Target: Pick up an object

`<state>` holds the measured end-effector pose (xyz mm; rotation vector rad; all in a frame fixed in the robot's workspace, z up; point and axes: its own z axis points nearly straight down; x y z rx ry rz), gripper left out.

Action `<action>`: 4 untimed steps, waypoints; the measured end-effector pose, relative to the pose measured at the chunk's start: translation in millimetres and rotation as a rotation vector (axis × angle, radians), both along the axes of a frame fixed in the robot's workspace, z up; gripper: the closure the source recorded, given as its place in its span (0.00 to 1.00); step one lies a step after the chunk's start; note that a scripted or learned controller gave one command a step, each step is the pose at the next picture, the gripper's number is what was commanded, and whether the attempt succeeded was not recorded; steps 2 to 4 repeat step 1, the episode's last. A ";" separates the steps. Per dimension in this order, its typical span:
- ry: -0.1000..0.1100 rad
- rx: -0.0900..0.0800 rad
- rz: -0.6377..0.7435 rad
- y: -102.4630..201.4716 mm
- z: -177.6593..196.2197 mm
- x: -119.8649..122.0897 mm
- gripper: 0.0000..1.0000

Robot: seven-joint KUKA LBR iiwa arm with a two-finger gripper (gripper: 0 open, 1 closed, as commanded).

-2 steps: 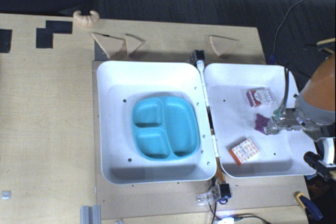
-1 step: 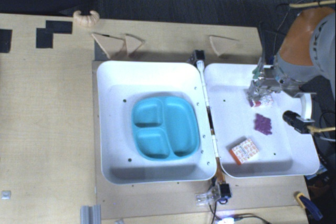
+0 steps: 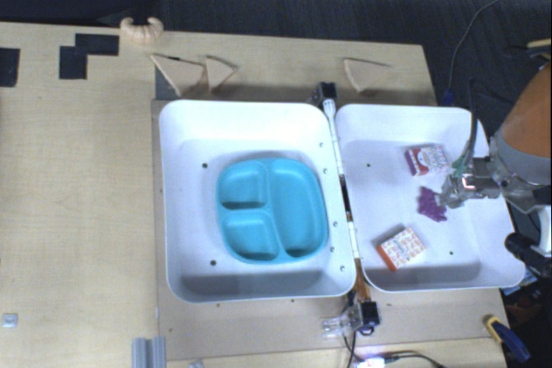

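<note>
In the right bin [image 3: 371, 138] lie three small objects. A red and white packet [image 3: 427, 159] rests toward the back. A purple piece [image 3: 431, 204] sits in the middle. A small red and white patterned box [image 3: 401, 246] lies near the front. My gripper [image 3: 454, 190] reaches in from the right, low over the bin, its tip just right of the purple piece and close to it. The grey arm with its orange band [image 3: 528, 129] stretches off to the right.
The left bin [image 3: 185, 151] holds a blue divided tray [image 3: 272, 208]. A black and white clip [image 3: 327, 96] sits at the back where the bins meet. Cables and a connector [image 3: 360, 319] lie at the bench's front edge.
</note>
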<state>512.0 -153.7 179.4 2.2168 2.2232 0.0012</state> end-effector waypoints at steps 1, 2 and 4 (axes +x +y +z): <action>0.000 0.001 0.001 0.7 -0.1 0.2 0.00; 0.000 0.001 0.001 0.7 -0.1 0.2 0.00; 0.000 0.001 0.001 0.7 -0.1 0.2 0.00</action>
